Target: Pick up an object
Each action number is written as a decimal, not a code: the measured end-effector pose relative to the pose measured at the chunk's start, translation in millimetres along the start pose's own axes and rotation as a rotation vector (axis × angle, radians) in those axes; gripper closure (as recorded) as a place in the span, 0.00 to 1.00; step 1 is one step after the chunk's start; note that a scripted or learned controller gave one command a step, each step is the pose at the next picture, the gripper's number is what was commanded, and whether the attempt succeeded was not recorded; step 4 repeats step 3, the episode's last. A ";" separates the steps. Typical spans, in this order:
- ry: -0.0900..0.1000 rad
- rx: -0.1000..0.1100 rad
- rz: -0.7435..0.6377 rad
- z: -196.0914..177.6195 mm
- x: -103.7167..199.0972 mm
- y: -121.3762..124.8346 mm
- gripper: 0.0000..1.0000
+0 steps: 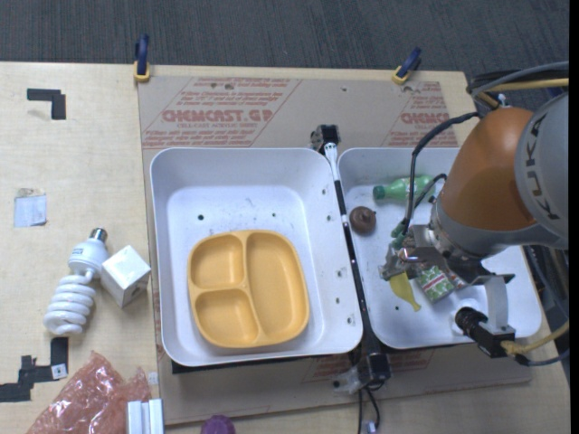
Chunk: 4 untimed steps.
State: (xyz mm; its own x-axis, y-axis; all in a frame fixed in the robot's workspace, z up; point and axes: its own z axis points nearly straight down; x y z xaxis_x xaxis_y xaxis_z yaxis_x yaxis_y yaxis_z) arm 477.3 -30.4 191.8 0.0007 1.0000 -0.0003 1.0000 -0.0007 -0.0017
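Where bin (pixel 380 328) clutters, gripper (pixel 404 259) low

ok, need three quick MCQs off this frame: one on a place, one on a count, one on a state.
1. Where does the yellow divided plate lie?
A. in the left bin
B. in the right bin
C. on the bench beside the bulb

2. How many compartments does the plate have?
A. two
B. three
C. four

3. How does the spiral light bulb rest?
A. standing upright in a bin
B. lying on its side on the bench, left of the bins
C. screwed into a socket

Answers:
1 A: it sits on the floor of the left bin.
2 B: two small sections on its left, one long on its right.
3 B: it lies flat beside the white cube.
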 end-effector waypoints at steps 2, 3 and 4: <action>-0.001 -0.001 0.000 -0.3 16.2 47.8 1.00; -0.001 -0.002 0.001 -0.6 10.8 46.6 1.00; -0.001 -0.002 0.001 -0.6 10.8 46.6 1.00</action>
